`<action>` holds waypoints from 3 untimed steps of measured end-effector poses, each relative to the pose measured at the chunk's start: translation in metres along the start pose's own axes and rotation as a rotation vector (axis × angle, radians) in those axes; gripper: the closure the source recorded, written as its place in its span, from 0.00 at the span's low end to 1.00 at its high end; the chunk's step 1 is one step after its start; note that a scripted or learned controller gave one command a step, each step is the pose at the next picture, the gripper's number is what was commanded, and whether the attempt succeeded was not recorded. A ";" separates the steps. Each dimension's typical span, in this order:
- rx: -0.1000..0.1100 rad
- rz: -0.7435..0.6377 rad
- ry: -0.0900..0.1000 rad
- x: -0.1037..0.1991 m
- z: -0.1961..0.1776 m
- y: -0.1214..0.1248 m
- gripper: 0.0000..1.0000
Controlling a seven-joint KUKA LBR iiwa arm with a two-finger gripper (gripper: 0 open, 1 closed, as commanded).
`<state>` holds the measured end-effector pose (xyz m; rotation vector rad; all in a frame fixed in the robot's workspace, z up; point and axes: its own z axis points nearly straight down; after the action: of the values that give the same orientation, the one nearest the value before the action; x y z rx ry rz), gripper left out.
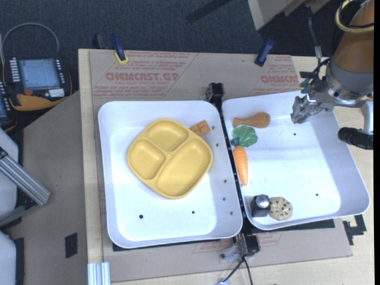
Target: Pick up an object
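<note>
End effector (pixel 301 113), grip state indeterminate, above the right bin (pixel 332 159); drumstick (pixel 252 121) just beside it, carrot (pixel 240 164) farther off.

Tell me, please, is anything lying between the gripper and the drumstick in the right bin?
Nothing visible does. The gripper hangs over the right bin's far end, and the drumstick lies to its left across bare white floor. The carrot sits nearer the camera, off that line.

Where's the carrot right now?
The carrot lies in the right bin along its left wall, leafy end toward the drumstick, the cookie nearer the camera.
</note>
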<state>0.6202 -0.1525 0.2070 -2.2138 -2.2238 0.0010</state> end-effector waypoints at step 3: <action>-0.001 -0.001 0.000 0.152 -0.012 -0.036 1.00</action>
<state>0.5835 -0.0003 0.2198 -2.2130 -2.2254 -0.0002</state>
